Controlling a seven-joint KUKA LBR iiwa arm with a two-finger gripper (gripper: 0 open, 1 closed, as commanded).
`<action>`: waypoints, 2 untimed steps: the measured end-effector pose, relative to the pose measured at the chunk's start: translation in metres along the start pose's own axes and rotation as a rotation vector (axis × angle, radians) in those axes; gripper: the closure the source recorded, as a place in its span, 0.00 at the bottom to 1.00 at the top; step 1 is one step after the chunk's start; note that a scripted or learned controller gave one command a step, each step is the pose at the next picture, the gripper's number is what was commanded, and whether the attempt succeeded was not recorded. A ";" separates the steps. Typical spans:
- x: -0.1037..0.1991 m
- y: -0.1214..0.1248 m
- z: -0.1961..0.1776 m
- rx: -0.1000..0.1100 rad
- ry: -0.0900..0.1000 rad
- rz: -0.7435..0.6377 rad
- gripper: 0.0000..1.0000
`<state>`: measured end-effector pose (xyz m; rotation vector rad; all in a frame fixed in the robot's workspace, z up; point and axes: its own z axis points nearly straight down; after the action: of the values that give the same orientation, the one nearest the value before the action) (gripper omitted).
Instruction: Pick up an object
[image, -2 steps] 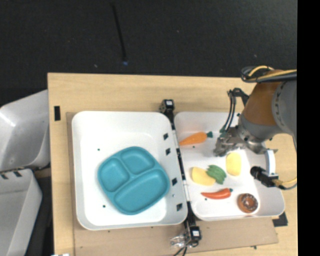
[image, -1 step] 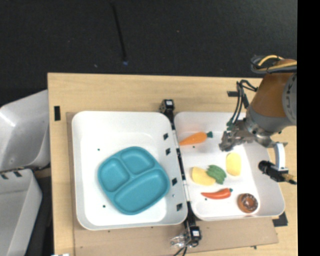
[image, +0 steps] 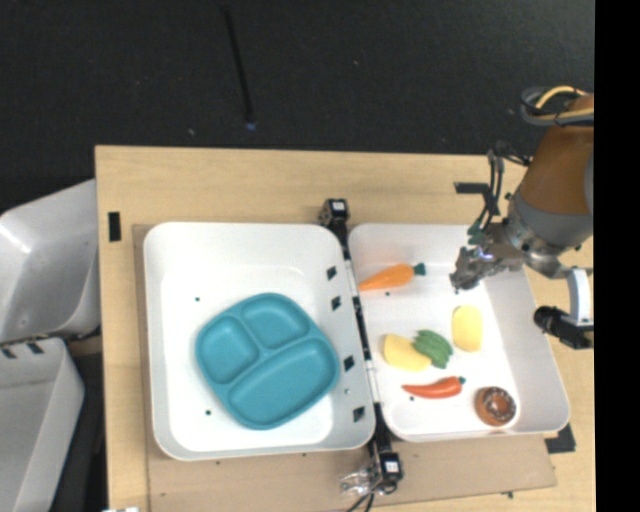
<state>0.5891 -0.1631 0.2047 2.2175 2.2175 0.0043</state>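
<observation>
The right bin (image: 530, 400) holds several toy foods: an orange carrot (image: 388, 278) at its upper left, a yellow piece (image: 467, 328), a yellow fruit (image: 400, 351) with a green leafy piece (image: 433, 345) against it, a red chili pepper (image: 434, 387) and a brown donut (image: 494, 404). My gripper (image: 466, 275) hangs over the upper right part of this bin, right of the carrot and above the yellow piece. Nothing shows between its fingertips.
The left bin (image: 170, 420) holds a blue divided plate (image: 266, 358). Black clips (image: 335, 211) sit along the seam between the bins. A wooden bench (image: 250, 180) surrounds both bins. A white object (image: 40, 270) stands off the bench at the left.
</observation>
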 end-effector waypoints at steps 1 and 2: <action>0.051 -0.007 0.003 0.006 0.003 -0.006 1.00; 0.107 -0.018 -0.016 0.005 0.004 -0.007 1.00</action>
<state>0.5707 -0.0562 0.2205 2.2136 2.2299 0.0037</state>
